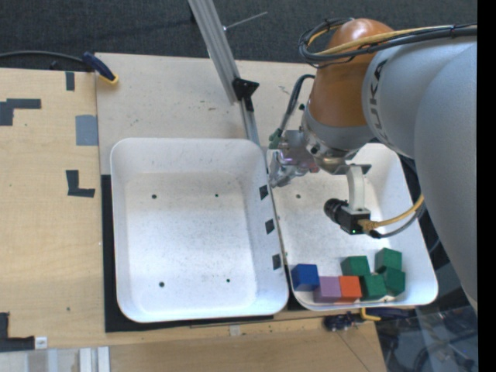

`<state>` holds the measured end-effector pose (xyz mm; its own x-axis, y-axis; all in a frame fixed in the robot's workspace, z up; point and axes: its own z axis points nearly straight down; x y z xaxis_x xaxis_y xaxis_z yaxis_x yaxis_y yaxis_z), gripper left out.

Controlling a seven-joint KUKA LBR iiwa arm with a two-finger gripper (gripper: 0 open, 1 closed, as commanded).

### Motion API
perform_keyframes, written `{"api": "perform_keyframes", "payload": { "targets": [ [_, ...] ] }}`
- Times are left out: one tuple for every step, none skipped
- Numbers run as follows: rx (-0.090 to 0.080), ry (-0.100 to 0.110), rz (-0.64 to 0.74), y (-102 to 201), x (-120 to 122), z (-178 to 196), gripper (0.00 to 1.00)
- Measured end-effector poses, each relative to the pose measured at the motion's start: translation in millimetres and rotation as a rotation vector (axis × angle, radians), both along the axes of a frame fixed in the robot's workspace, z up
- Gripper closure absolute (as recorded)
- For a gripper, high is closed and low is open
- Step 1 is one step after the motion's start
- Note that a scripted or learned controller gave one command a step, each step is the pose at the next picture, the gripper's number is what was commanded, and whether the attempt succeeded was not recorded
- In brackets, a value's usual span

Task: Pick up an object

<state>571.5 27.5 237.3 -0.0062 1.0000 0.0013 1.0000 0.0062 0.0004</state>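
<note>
Arm bent low over the right bin (403,208).
You see its jaws (280,167) at the bin's upper left edge, their state hidden; blocks (353,279) sit clustered at the frame's lower right.

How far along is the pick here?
Nothing looks picked yet: the blocks all lie at the right bin's near edge. The end effector sits at that bin's far left corner, away from them. Reaching, grasping and lifting remain.
</note>
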Motion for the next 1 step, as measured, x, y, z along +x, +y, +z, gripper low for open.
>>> {"api": "perform_keyframes", "payload": {
  "targets": [
    [-0.001, 0.000, -0.001, 34.8, 30.3, -3.8, 1.00]
  ]
}}
